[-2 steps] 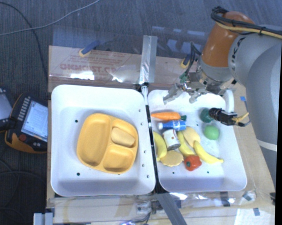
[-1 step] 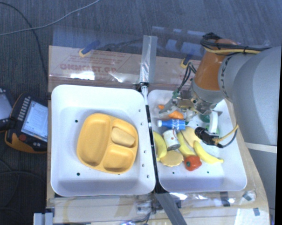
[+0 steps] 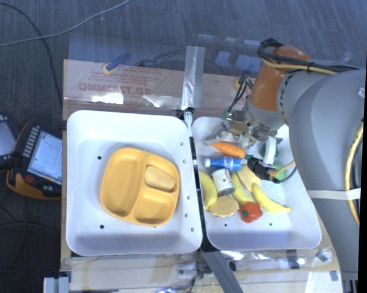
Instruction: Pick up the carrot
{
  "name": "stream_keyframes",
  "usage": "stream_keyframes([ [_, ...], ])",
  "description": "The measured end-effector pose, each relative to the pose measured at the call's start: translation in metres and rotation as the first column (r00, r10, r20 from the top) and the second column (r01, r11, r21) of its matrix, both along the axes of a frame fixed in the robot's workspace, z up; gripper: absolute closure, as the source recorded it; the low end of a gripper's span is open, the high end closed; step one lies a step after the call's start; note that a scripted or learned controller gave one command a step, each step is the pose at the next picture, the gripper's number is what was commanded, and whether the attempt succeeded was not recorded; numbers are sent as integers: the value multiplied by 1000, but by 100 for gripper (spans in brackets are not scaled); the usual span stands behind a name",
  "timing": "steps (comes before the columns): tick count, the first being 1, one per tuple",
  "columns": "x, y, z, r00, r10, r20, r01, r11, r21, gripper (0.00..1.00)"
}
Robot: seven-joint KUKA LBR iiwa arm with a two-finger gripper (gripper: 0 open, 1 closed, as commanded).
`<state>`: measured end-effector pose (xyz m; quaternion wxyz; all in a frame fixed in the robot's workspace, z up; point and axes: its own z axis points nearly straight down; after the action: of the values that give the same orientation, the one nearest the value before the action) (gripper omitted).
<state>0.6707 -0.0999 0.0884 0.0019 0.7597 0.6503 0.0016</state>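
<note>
The orange carrot (image 3: pixel 228 149) lies on its side near the back of the right bin (image 3: pixel 289 238), its tip pointing left. My gripper (image 3: pixel 243 131) hangs just above and behind the carrot, at the bin's back edge, under the arm's orange band (image 3: pixel 270 80). The wrist hides the gripper's tips. I see nothing held in it.
Crowded in front of the carrot are a blue can (image 3: pixel 225 164), a small white can (image 3: pixel 225 183), two bananas (image 3: pixel 268 201), a round biscuit (image 3: pixel 223 206) and a red pepper (image 3: pixel 250 212). A yellow divided plate (image 3: pixel 139 185) sits in the left bin (image 3: pixel 76 229).
</note>
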Motion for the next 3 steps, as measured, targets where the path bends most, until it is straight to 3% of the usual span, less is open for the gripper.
stream_keyframes([
  [1, 0, -39, -1, 996, -88, -12, 88, 996, 14, 0],
  [2, 1, -42, 10, 996, -87, -5, 87, 996, 4, 100],
  [3, -4, 33, 146, 989, -149, -7, 149, 989, -2, 100],
])
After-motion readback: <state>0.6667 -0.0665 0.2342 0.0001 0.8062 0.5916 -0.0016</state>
